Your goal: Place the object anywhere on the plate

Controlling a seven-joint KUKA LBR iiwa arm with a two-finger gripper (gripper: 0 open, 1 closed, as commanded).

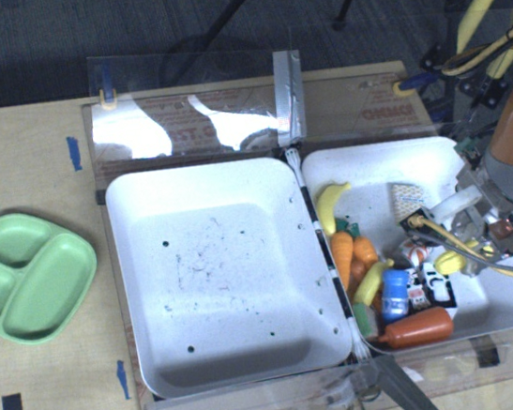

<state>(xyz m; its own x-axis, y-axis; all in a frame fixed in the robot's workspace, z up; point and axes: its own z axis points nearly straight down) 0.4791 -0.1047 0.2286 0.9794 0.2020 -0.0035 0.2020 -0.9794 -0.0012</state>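
The green divided plate (pixel 28 276) lies on the bench at the far left, outside both bins. In the right bin (pixel 439 156) lies a pile of toy food: a yellow banana (pixel 331 204), orange carrots (pixel 352 259), a blue bottle (pixel 396 292) and a red sausage (pixel 416 327). My gripper (pixel 430 281) is down in this bin, right of the blue bottle and just above the sausage, among the items. A small yellow piece (pixel 449 263) sits right beside it; whether it is held is hidden.
The left bin (pixel 143 206) stands between the plate and the right bin. A speckled tan block (pixel 408 196) rests at the back of the right bin. Cables and the arm's wrist (pixel 512 201) crowd the right edge.
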